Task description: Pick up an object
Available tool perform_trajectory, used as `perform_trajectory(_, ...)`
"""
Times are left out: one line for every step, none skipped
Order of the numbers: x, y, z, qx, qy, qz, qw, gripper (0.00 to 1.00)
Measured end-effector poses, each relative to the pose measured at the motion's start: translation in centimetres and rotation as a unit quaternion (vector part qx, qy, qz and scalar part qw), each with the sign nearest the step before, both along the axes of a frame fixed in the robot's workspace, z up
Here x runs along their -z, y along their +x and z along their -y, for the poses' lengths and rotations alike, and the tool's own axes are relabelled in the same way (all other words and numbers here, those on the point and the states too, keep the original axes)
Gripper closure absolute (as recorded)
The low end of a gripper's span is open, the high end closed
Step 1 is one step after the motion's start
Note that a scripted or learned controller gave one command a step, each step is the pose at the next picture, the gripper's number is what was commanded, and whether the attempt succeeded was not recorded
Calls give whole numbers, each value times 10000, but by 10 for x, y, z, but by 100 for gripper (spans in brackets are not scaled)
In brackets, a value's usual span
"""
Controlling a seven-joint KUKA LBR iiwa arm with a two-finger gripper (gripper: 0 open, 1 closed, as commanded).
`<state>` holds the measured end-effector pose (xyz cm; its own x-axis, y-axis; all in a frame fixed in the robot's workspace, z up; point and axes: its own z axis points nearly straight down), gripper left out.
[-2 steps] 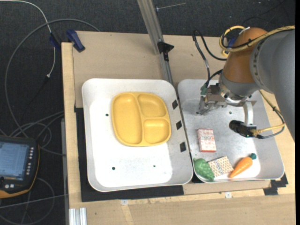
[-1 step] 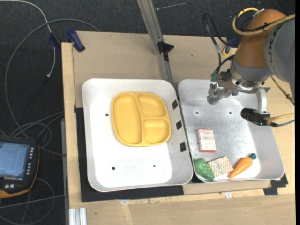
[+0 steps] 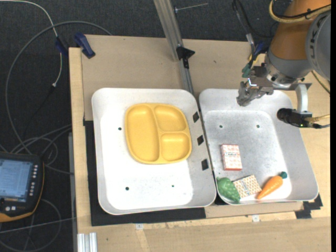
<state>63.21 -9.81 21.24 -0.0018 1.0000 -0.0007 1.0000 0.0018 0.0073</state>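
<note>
Jaws state I cannot tell; the gripper (image 3: 247, 97) hangs over the right bin's (image 3: 247, 130) far edge. Left to right: a yellow divided plate (image 3: 157, 132) in the left bin (image 3: 110, 156), then a green toy (image 3: 228, 189), small box (image 3: 231, 157), patterned packet (image 3: 247, 186) and carrot (image 3: 270, 186) near the right bin's front.

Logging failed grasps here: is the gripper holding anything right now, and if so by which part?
Nothing is held. The gripper hangs over the right bin's far edge, apart from the carrot and small box.
</note>
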Motion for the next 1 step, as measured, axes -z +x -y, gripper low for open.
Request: perform_trajectory(-50, 1, 0, 0, -1, -2, 10000, 100)
